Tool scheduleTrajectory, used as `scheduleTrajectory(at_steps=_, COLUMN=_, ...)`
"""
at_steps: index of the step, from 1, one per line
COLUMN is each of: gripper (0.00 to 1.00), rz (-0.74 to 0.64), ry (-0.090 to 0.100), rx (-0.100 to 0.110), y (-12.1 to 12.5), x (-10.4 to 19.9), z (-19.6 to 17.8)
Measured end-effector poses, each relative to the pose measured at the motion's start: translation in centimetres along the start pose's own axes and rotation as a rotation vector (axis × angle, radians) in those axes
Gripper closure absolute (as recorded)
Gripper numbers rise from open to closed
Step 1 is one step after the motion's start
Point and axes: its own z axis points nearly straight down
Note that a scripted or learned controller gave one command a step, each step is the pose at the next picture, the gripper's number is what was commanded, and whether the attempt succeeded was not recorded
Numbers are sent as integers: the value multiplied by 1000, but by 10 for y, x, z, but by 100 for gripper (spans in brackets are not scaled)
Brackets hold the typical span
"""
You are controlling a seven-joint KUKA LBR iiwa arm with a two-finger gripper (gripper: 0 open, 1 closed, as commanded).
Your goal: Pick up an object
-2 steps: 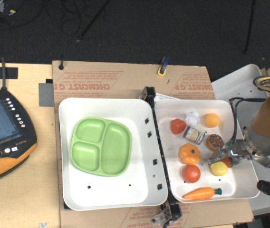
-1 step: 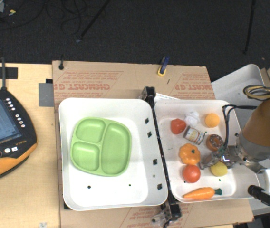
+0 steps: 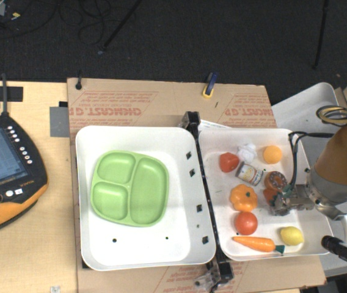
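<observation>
The likeliest target, a small dark red-brown object [image 3: 275, 182], sits near the right wall of the right bin [image 3: 256, 252], just beside the gripper [image 3: 278, 204], which is low over that corner. Whether the jaws are apart or together cannot be told; nothing is visibly held. Around it lie an orange ball [image 3: 272, 154], a small jar [image 3: 249, 174], a red tomato [image 3: 228, 162], an orange pepper [image 3: 243, 197], a second tomato [image 3: 245, 223], a lemon [image 3: 291, 235] and a carrot [image 3: 254, 243]. The left bin [image 3: 88, 163] holds a green divided plate [image 3: 130, 188]. A clean pick probably needs the fingers centred on one item, clear of the wall and neighbours, before closing.
</observation>
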Motion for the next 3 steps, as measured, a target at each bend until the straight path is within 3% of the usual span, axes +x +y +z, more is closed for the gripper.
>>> scheduleTrajectory(at_steps=2, gripper=100, rz=-1, ry=-4, rx=-3, y=6, x=2, z=-103)
scheduleTrajectory(at_steps=3, gripper=100, rz=-1, ry=-4, rx=-1, y=6, x=1, z=-131)
